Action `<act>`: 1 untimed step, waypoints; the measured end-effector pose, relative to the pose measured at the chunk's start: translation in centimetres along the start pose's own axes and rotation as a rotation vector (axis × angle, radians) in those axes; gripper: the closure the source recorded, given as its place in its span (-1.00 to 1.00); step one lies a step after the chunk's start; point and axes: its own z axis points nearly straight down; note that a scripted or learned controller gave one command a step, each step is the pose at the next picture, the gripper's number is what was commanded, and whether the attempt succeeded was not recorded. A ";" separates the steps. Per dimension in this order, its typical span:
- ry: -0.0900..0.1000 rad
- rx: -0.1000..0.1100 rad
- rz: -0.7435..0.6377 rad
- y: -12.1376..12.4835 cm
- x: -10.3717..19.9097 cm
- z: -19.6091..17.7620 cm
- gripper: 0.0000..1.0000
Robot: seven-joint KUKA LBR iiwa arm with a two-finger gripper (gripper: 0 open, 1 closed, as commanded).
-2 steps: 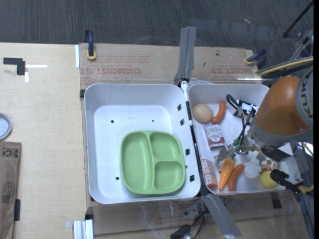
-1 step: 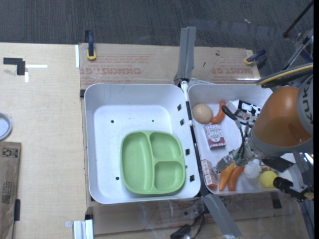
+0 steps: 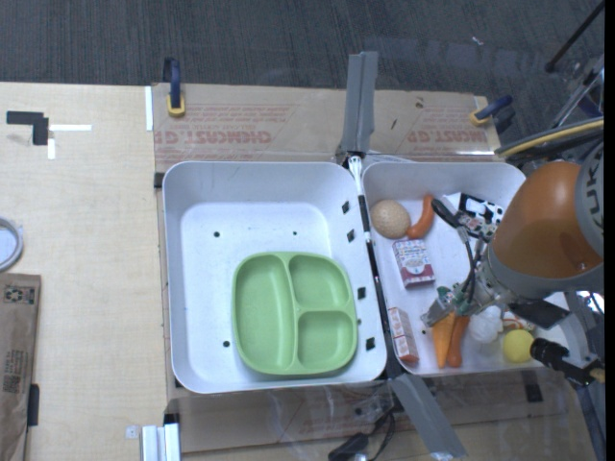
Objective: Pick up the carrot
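Note:
The carrot [image 3: 450, 342] is a short orange piece lying near the front edge of the right bin [image 3: 437, 175], pointing roughly front to back. My gripper [image 3: 449, 304] reaches in from the right and hangs right over the carrot's far end, close to or touching it. The arm's orange band [image 3: 548, 227] covers the right part of that bin. The carrot still rests on the bin floor.
Around the carrot lie a small red box [image 3: 402, 336], a white lump [image 3: 485, 326] and a yellow lemon [image 3: 517, 346]. Farther back sit a red-and-white carton [image 3: 413, 262], a beige round thing [image 3: 390, 218] and an orange-red sausage shape [image 3: 421, 217]. The left bin [image 3: 192, 257] holds a green divided plate [image 3: 293, 312].

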 end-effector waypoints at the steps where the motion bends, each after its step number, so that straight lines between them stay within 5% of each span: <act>1: -0.002 0.002 0.159 1.0 2.2 -12.8 1.00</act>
